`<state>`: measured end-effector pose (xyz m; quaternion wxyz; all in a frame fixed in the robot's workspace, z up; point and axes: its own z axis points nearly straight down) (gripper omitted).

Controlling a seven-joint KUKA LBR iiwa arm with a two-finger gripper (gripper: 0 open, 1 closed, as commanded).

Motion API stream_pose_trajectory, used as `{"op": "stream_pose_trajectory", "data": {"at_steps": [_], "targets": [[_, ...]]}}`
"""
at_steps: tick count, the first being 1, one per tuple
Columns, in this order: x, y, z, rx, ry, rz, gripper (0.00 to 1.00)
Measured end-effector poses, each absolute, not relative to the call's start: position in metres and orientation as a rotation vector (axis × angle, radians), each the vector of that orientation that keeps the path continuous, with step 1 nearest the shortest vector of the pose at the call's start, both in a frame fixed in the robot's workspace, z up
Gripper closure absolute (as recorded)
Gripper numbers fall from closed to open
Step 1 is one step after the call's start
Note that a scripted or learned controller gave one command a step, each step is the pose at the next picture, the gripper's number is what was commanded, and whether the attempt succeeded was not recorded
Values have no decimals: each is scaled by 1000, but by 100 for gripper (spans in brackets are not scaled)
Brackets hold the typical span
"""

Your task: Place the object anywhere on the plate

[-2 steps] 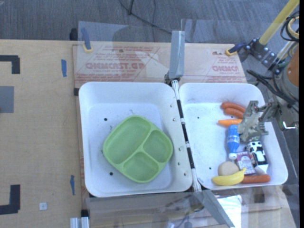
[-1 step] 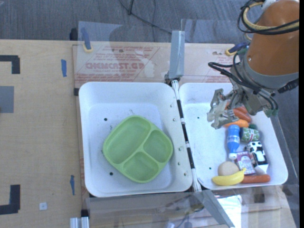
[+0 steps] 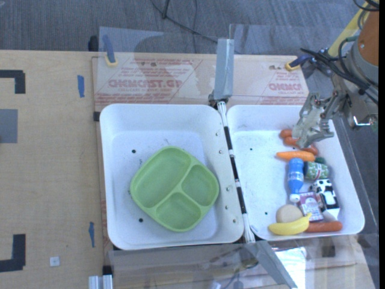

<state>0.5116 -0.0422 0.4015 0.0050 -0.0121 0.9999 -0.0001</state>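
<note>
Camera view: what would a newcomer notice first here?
The light-green, three-compartment plastic plate lies alone in the left white bin. A clutter of small toy foods, including a yellow banana and a blue bottle, crowds the right bin's far side, with the gripper above it.

Overhead, slanted — both bins [image 3: 114, 125] framed

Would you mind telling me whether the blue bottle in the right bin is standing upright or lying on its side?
Lying on its side. The blue bottle shows its full length flat on the right bin floor, white cap toward the banana.
</note>
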Motion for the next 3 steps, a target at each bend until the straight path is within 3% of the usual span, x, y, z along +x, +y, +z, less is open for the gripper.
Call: {"op": "stream_pose_trajectory", "data": {"at_steps": [1, 2, 3], "targets": [[577, 65, 348, -277, 3122, 3, 100], [560, 124, 262, -584, 3082, 3, 100], [517, 143, 242, -568, 3086, 3, 100]]}}
